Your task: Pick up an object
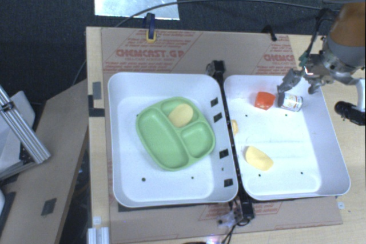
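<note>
My gripper (pixel 301 84) hangs over the far part of the right bin (pixel 320 177), fingers spread open, with nothing between them. Just below it lies a small silver can (pixel 291 103) on its side. Left of the can, and touching or nearly touching it, sits an orange block (pixel 264 100). A yellow lemon-like piece (pixel 258 158) rests in the near middle of the same bin. In the left bin (pixel 131 180) stands a green divided plate (pixel 173 133) with a pale yellow object (pixel 181 115) in its far compartment.
A black clamp strip (pixel 226 123) runs between the two bins. A small yellow bit (pixel 234 126) lies at the right bin's left wall. The arm's grey wrist (pixel 343 43) enters from the right. Cardboard lies under both bins.
</note>
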Controlling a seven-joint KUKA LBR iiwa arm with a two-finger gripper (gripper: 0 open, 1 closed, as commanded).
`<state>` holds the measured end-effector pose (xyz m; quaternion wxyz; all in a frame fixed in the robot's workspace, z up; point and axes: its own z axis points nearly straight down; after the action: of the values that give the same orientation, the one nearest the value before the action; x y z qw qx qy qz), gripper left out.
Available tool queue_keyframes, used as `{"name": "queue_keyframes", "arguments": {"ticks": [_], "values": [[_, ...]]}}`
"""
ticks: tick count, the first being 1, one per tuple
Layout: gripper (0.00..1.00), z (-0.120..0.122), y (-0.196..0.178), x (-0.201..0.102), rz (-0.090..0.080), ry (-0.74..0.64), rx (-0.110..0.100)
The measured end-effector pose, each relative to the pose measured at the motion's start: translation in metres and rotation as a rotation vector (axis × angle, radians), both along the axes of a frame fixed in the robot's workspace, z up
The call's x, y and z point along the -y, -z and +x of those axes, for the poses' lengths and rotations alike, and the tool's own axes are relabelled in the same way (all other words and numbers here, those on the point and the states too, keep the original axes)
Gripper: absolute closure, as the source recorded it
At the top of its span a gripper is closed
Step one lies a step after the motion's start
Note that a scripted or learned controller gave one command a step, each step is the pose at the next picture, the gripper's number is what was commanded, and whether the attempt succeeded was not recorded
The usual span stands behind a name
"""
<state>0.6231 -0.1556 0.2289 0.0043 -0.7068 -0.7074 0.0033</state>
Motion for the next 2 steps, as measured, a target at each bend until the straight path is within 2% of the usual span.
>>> {"name": "queue_keyframes", "arguments": {"ticks": [1, 2], "values": [[0.00, 0.002, -0.008, 0.000, -0.002, -0.002, 0.012], [0.00, -0.005, 0.048, 0.006, -0.002, 0.000, 0.009]]}}
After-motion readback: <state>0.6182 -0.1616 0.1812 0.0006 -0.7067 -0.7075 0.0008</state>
